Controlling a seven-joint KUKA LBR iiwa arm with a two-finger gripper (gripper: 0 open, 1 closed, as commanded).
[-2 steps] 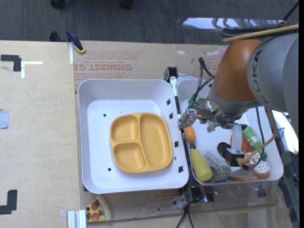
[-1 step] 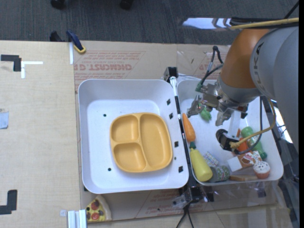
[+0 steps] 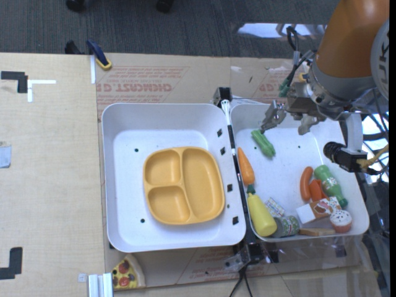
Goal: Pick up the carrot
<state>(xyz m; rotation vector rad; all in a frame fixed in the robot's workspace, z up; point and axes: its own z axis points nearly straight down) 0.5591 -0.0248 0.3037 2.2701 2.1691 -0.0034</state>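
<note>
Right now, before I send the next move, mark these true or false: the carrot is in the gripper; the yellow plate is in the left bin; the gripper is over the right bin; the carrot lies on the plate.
1. The orange carrot is between the fingers of the two-finger gripper. False: it lies in the right white bin, against its left wall, apart from the gripper.
2. The yellow three-compartment plate sits in the left white bin. True.
3. The gripper hangs over the right bin's far end. True.
4. The carrot lies on the plate. False: it is in the other bin, just beyond a yellow plastic bottle-shaped toy.
</note>
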